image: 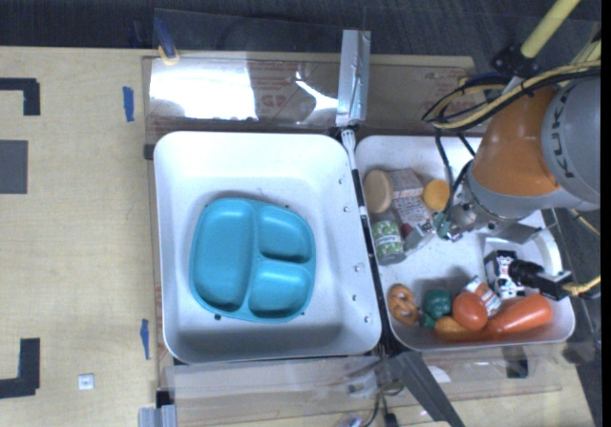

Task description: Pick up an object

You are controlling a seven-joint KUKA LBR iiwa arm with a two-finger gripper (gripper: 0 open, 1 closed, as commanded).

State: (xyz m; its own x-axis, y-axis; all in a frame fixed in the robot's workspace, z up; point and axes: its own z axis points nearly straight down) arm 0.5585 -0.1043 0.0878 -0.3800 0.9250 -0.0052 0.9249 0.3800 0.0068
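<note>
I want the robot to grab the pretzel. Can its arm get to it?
Probably yes. The pretzel lies in the open at the near left of the right bin, nothing on top. The arm hangs over that same bin, toys just beside.

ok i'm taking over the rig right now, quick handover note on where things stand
Pincer: over the right bin, low among the toys; open or shut cannot be told, and nothing is seen held.
Right bin: brown cylinder, green can, pretzel, tomato, carrot and other small items.
Left bin: blue divided plate.
Done: no pick confirmed.
Left: grasp one object and lift it.
</note>
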